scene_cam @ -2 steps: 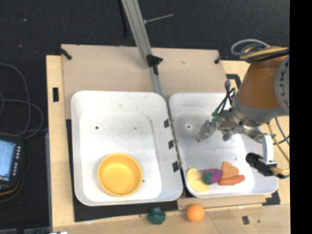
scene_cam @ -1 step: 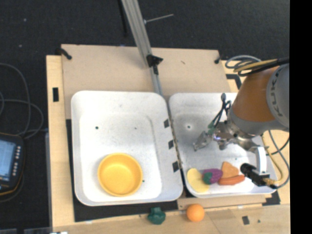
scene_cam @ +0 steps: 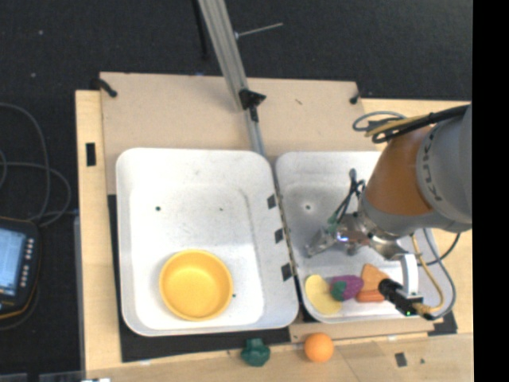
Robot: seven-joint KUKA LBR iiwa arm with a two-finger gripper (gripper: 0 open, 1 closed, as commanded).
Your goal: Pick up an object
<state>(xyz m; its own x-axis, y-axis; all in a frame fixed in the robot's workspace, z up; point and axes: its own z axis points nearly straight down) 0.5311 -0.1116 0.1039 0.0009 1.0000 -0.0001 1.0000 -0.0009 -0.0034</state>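
My gripper [scene_cam: 328,240] hangs low over the right bin [scene_cam: 306,183], near its middle, with the grey arm and its orange band [scene_cam: 402,183] coming in from the right. Just below the gripper, at the bin's front edge, lie a pale yellow flat piece [scene_cam: 317,292], a small purple and green object [scene_cam: 345,288] and an orange wedge [scene_cam: 371,282]. Nothing is visible in the gripper. A yellow bowl [scene_cam: 196,283] sits in the front of the left bin [scene_cam: 191,181].
An orange ball [scene_cam: 318,347] and a small green object [scene_cam: 255,352] lie on the bench in front of the bins. A metal pole [scene_cam: 231,62] slants down from the top toward the gap between the bins. Cables loop beside the arm at the right.
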